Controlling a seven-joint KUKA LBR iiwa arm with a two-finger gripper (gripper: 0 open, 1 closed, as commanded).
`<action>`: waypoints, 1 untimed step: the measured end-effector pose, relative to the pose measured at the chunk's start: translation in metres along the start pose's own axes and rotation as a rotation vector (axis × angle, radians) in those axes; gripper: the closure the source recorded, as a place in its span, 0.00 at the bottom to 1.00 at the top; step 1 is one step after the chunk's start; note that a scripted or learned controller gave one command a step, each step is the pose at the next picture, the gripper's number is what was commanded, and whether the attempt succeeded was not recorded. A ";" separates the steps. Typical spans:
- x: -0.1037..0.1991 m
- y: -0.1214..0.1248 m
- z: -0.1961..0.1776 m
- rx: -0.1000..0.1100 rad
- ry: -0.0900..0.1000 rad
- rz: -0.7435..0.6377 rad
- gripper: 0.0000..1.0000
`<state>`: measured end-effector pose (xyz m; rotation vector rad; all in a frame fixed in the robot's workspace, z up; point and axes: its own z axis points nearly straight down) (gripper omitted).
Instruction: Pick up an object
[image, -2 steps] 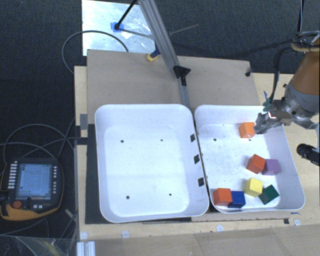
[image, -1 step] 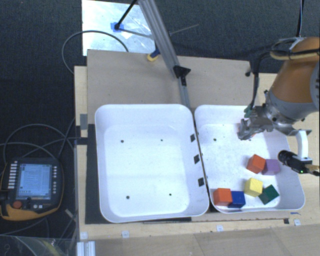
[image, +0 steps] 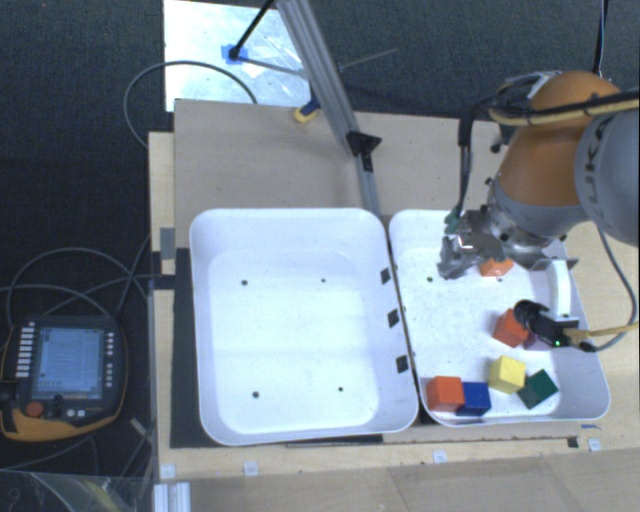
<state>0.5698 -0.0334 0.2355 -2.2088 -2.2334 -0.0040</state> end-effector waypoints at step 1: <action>0.053 -0.001 -0.005 -0.001 0.001 0.000 1.00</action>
